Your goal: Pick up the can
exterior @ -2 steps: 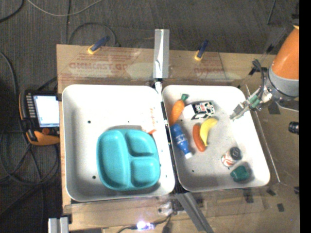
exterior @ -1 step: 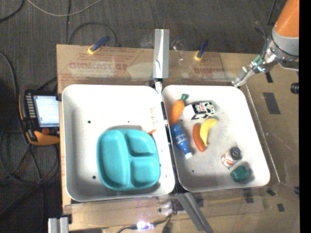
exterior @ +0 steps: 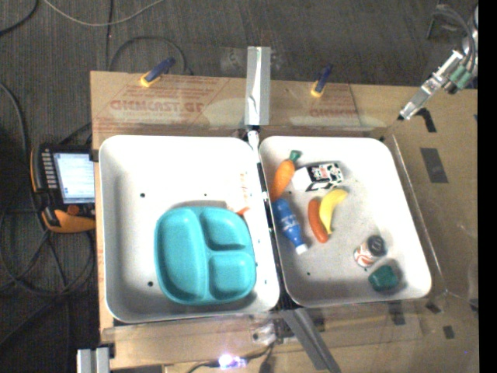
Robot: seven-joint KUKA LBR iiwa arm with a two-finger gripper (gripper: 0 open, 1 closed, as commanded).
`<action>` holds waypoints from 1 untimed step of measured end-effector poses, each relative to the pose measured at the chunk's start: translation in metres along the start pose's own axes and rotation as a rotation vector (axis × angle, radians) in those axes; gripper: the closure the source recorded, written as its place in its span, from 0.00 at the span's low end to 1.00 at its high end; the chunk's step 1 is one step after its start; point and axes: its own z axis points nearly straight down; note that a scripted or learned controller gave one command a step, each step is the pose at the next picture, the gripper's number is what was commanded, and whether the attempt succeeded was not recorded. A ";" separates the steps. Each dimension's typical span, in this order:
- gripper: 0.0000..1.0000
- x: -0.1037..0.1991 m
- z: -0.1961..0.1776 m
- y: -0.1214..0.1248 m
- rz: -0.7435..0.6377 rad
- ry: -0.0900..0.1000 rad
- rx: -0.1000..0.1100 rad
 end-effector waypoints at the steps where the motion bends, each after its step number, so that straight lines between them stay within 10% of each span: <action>1: 1.00 0.007 -0.081 0.011 0.110 0.002 -0.002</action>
